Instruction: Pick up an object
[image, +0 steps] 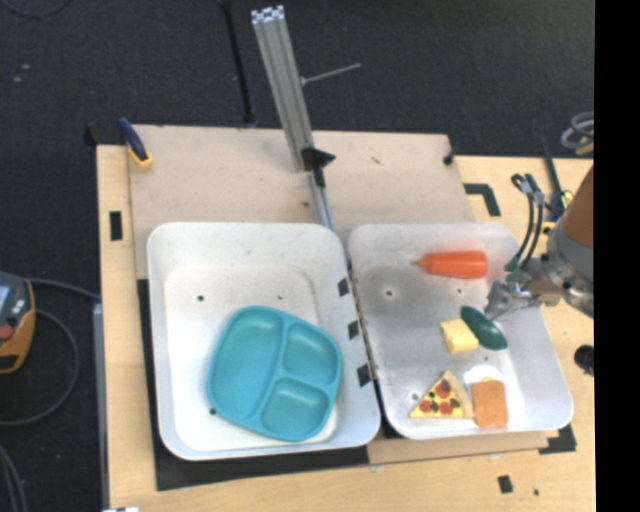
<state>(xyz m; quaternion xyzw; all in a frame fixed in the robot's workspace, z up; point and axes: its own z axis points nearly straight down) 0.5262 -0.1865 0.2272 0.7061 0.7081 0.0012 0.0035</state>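
Nearest the camera lie the pizza slice (441, 399) and an orange bread-like block (489, 404), flat toys at the right bin's (400, 265) near edge. Just beyond, my gripper (503, 300) hangs over the bin's right side; whether it is spread or closed, I cannot tell. A dark green, glossy piece (485, 328) sits just below and left of it, touching a yellow wedge (459, 337). Farther off, the smooth orange carrot (454, 264) lies lengthwise left-right.
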